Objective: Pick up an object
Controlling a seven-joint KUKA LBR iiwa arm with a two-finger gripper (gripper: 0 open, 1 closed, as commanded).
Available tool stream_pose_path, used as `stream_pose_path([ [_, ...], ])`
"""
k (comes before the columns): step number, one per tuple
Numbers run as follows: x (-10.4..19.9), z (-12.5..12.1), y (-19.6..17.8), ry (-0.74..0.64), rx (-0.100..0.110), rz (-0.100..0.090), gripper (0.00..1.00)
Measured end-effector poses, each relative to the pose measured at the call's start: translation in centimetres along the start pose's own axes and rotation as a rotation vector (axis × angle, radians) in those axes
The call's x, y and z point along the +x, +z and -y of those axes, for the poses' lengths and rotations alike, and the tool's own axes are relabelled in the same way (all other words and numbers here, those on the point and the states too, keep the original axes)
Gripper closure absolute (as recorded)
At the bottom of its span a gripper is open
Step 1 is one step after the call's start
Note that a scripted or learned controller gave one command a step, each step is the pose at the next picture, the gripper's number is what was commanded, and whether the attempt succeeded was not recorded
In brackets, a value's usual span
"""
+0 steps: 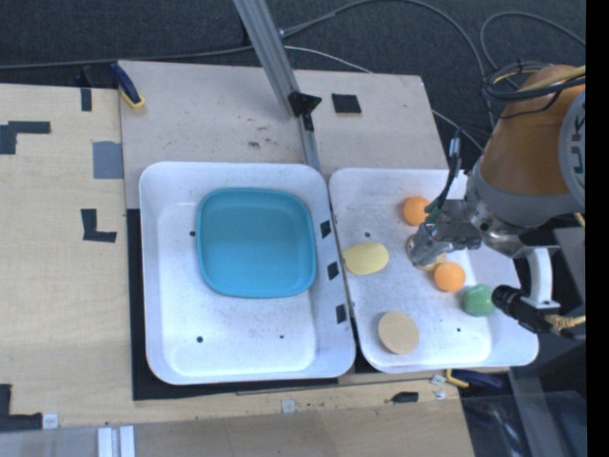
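So the gripper [425, 248] is hanging low in the right bin [381, 190], can't tell how it's set from here. One orange ball [448, 276] is sitting just beside it, another orange ball [414, 209] just behind, yellow oval piece [365, 258] to its left. A green ball [478, 300] and a tan disc [398, 332] are lying in there too. The left bin [171, 341] is holding a blue square dish [256, 243].

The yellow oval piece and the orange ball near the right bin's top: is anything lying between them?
No. In the camera view, bare white bin floor lies between the yellow oval piece and the orange ball.
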State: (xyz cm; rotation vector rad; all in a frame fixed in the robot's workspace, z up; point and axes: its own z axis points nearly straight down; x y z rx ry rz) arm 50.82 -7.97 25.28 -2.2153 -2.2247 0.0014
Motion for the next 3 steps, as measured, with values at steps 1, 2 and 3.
stream_pose_path([
  [1, 4.9, -1.5, -0.2, -0.001, -0.001, 0.0, 1.0],
  [2, 10.1, -1.6, -0.1, 0.0, -0.001, 0.0, 1.0],
  [3, 15.2, -2.7, 0.0, -0.001, -0.001, 0.0, 1.0],
])
